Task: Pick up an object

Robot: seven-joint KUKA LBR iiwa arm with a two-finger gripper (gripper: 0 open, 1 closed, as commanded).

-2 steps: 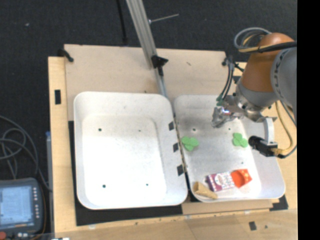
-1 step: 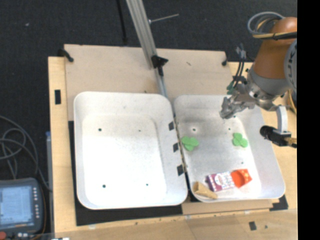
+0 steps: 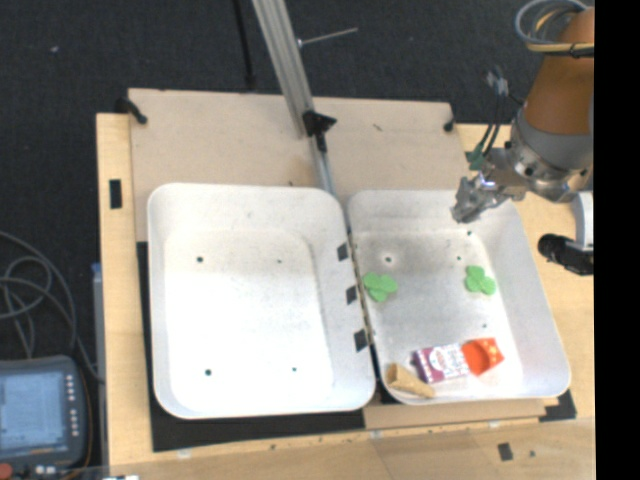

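The right bin (image 3: pixel 520 248) holds two small green pieces: one (image 3: pixel 379 287) near its left wall and one (image 3: pixel 480 281) toward its right side. A purple and white carton with a red-orange end (image 3: pixel 455 360) lies near the front wall, with a tan piece (image 3: pixel 408 379) beside it at the front left corner. My gripper (image 3: pixel 468 206) hangs over the bin's back right part, above and behind the right green piece. Nothing is seen between its fingers.
The left bin (image 3: pixel 250 298) sits beside the right one, with black clips (image 3: pixel 352 293) along the shared wall. A slanted metal post (image 3: pixel 290 58) rises behind the bins. A grey pendant (image 3: pixel 38 408) lies at the bottom left, off the bench.
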